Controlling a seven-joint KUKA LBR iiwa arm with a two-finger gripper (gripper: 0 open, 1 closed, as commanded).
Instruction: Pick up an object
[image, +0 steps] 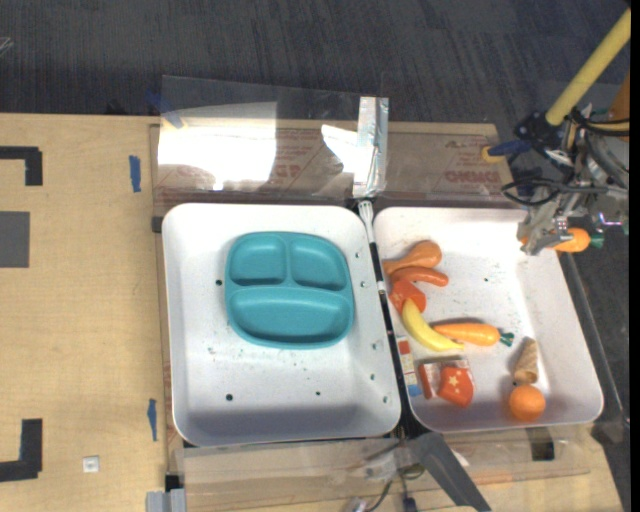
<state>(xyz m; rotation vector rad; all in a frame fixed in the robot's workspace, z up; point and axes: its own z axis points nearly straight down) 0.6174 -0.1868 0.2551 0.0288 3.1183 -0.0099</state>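
Orange toy carrot (574, 240) sits between the fingers of the metal gripper (556, 234), clamped, above the right white bin's (500, 245) far right corner; a yellow banana (424, 330) lies inside. Left bin (190, 330) holds a teal divided plate (290, 290).

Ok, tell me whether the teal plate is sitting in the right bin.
No, the teal plate lies in the left bin; the right bin holds toy food.
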